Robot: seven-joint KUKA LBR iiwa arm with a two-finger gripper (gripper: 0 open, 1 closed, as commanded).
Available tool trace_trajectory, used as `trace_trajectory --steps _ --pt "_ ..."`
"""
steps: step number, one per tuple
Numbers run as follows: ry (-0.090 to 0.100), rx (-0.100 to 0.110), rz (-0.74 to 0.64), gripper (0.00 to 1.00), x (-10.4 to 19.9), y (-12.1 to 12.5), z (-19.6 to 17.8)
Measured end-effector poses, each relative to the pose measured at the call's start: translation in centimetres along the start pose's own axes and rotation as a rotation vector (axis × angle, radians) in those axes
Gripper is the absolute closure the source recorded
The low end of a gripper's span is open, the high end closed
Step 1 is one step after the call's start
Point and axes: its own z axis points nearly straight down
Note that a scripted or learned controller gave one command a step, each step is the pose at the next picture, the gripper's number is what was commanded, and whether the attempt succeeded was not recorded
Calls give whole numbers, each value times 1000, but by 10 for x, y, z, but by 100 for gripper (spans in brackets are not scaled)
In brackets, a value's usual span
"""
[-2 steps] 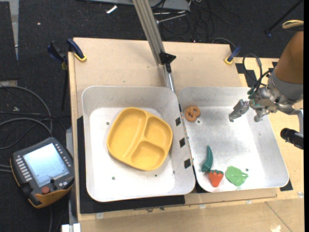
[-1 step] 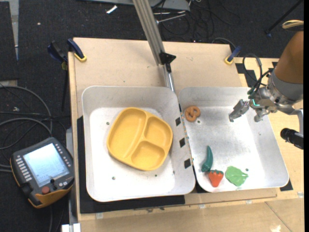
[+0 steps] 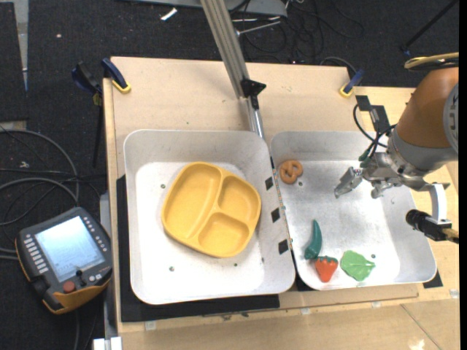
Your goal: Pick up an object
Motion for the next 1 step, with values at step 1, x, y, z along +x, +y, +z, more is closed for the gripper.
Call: trace_trajectory --steps 1 --pt "0 -1 0 0 1 -1 54"
